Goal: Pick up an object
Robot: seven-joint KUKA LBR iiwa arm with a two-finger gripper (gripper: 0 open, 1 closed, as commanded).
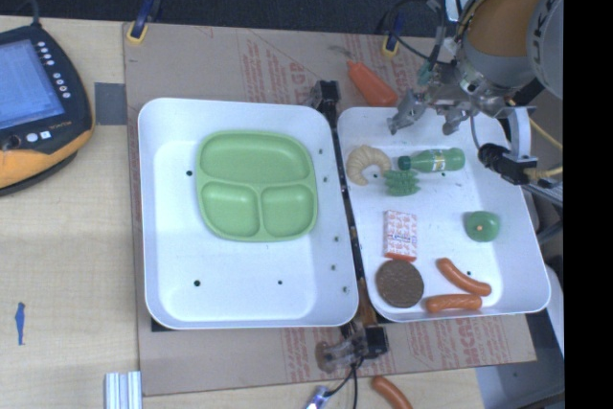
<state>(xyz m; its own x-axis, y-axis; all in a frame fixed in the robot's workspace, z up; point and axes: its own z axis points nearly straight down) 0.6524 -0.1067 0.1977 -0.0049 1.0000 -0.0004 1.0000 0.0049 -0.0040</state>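
Right bin [536, 287]: green bottle [433, 162] just below seemingly empty fingers [428, 115].

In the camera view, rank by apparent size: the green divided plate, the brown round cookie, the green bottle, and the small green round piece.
1. Green divided plate, by far the largest.
2. Green bottle and brown round cookie: too close to rank; bottle longer, cookie wider.
3. Small green round piece, smallest.

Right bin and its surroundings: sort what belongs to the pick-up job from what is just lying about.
Job: claw; bottle; croissant; wafer pack; cookie; sausages; green round piece.

Lying about: green tray; pendant; carrot.
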